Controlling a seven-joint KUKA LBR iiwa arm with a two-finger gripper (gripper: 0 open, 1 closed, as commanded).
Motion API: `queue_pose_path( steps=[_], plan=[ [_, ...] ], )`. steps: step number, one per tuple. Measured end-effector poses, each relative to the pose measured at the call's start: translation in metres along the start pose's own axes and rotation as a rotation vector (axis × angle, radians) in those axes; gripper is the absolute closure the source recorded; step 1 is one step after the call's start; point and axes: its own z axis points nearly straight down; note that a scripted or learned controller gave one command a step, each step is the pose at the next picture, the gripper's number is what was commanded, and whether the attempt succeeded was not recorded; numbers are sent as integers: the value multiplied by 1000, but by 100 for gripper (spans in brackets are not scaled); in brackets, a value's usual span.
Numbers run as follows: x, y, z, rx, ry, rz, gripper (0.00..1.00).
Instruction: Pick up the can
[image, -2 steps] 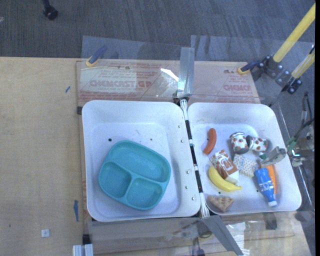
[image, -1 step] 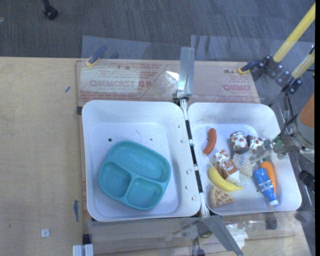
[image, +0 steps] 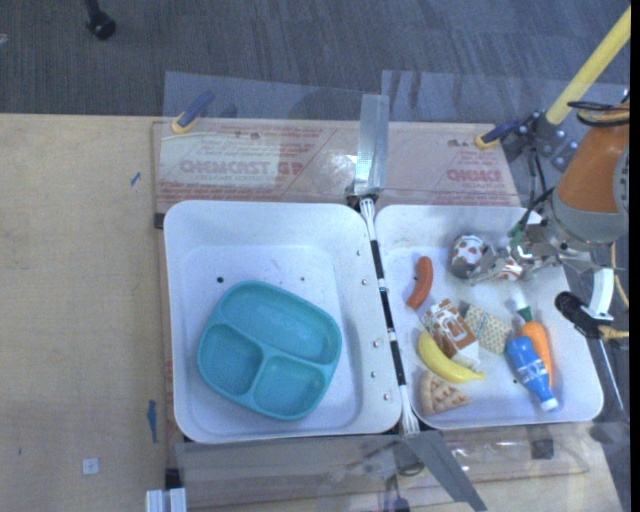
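The can (image: 466, 254), a small silver and brown cylinder lying on its side, rests in the upper part of the right bin (image: 590, 405). My gripper (image: 511, 266) is low in the same bin, just to the right of the can and very close to it. Whether it touches the can is not clear. The grey arm with its orange band (image: 598, 168) comes in from the right edge above it.
Below the can lie a red sausage (image: 420, 282), a snack packet (image: 449, 323), a cracker (image: 490, 331), a banana (image: 447, 360), a pizza slice (image: 440, 394), a carrot (image: 540, 341) and a blue bottle (image: 529, 372). A teal divided plate (image: 268, 348) sits in the left bin (image: 185, 300).
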Motion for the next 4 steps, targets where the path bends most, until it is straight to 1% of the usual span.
queue_pose_path(
  steps=[1, 2, 3, 4],
  plan=[
    [-3, 1, -10, -10, -16, 1, 100],
    [38, 46, -93, -12, -21, 29, 100],
    [39, 46, -92, -11, -20, 29, 0],
    [11, 46, 8, 2, 2, 74, 0]
  ],
)
